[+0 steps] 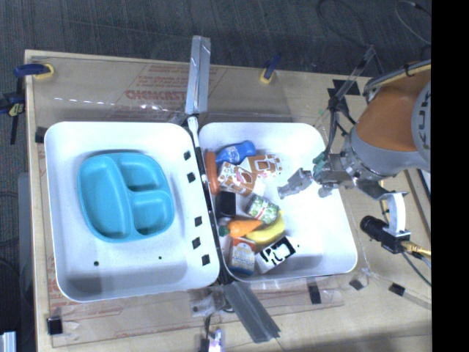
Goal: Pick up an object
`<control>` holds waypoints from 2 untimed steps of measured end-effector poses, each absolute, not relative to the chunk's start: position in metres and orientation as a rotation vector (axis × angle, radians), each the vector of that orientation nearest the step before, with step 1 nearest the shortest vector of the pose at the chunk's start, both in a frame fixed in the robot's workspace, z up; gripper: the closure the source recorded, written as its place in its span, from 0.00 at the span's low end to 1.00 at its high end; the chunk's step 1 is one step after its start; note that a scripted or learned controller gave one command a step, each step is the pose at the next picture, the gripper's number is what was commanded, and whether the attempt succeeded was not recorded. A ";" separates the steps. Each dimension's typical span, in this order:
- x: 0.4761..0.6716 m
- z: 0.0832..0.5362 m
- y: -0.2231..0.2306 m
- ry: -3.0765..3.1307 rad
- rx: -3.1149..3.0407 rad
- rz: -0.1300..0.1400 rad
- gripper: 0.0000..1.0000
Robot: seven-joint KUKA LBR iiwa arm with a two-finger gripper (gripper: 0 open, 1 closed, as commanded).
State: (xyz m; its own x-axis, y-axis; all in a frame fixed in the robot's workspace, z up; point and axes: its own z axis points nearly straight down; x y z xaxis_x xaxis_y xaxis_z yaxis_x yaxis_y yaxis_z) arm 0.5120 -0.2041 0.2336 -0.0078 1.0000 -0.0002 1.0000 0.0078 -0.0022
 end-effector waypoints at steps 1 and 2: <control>0.505 0.199 -0.157 -2.307 -2.133 0.002 0.00; 0.497 0.109 -0.182 -2.434 -2.020 -0.007 0.00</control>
